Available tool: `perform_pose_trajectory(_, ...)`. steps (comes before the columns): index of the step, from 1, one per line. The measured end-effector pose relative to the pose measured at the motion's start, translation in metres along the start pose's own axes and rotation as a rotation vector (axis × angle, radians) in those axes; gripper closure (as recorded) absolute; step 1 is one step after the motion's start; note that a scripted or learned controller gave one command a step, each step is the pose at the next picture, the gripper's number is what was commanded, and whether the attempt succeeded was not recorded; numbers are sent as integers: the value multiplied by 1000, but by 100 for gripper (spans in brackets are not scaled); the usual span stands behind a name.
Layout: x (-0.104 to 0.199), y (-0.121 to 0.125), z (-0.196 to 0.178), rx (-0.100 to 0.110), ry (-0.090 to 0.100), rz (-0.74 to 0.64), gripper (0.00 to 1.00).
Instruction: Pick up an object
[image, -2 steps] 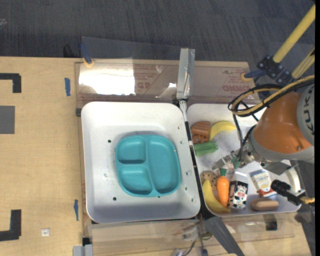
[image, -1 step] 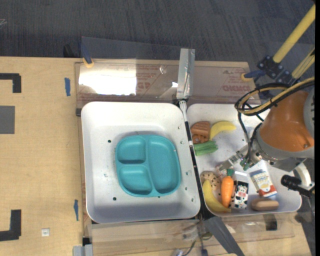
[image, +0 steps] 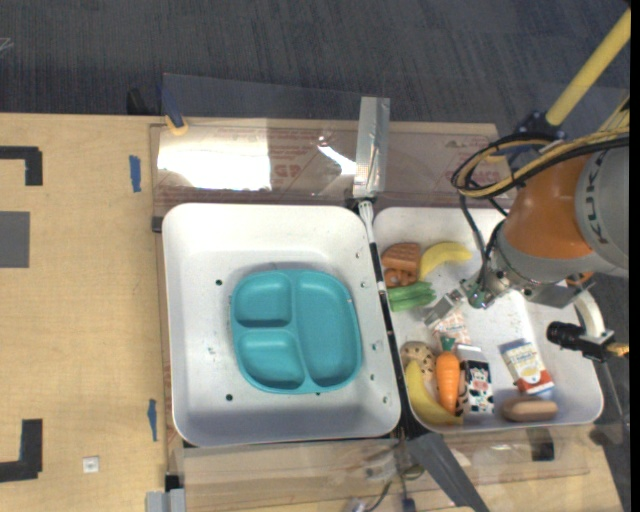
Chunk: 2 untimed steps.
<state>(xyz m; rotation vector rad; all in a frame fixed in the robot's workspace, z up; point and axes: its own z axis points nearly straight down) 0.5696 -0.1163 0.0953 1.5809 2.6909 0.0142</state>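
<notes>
two shallow white bins sit side by side on a tabletop (image: 80, 300). left bin (image: 190, 250) holds a teal divided tray (image: 297, 329). right bin (image: 580, 400) holds a scatter of small things: a yellow banana (image: 443, 257) and a brown pastry-like piece (image: 401, 262) near the far wall, a green vegetable (image: 410, 296) just below them, a crumpled clear wrapper (image: 449, 325) mid-bin, and along the near wall a second banana (image: 423, 394), a carrot (image: 448, 377), a small dark-and-white carton (image: 478, 385), a blue-and-red juice box (image: 527, 364) and a brown sausage-shaped piece (image: 528, 408). grey arm with orange band (image: 545, 215) reaches in from the right; its hand (image: 480, 294) is low over the bin's middle. whether the hand is open or closed cannot be told, and nothing is seen held in it. nearest target looks to be the wrapper, just beside the hand, toward the near-left; the green vegetable lies further left, long axis roughly side to side
</notes>
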Motion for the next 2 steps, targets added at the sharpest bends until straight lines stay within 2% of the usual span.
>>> perform_pose_trajectory(1,49,-59,6,14,9,84,0)
perform_pose_trajectory(2,47,-56,-5,6,4,85,100)
